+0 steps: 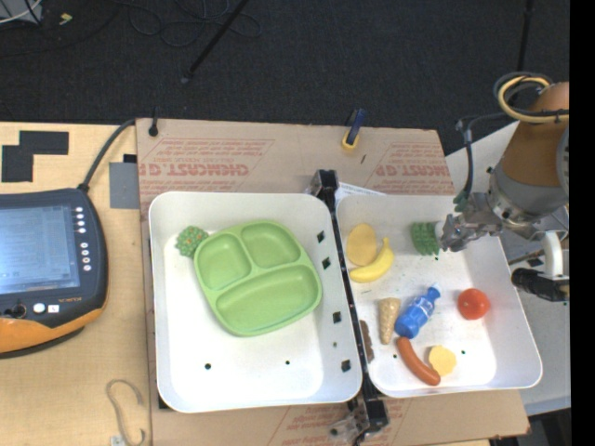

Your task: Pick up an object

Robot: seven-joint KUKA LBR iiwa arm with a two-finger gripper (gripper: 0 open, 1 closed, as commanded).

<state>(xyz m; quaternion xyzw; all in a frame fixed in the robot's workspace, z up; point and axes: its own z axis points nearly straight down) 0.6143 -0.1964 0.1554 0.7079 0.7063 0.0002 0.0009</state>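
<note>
A KUKA arm (535,156), grey with an orange band above the wrist, reaches in over the far right rim of the right bin (507,295), the landmark for this scene. To that bin's left, touching along a black divider, sits the left bin (177,342), which carries a green sectioned plate (256,277) and, at the plate's upper left corner, a small green broccoli piece (191,240). Farther left of both bins lies a teach pendant (46,268) with a lit screen. Inside the right bin, the gripper (453,232) hangs near the upper right area, just beside a green toy (425,238); whether its jaws are parted or clenched cannot be told. A yellow banana (374,266) lies at the bin's upper left, a blue bottle (417,312) at its centre, a red tomato (473,303) to the right, a sausage (417,360) and a yellow wedge (442,360) near the front.
</note>
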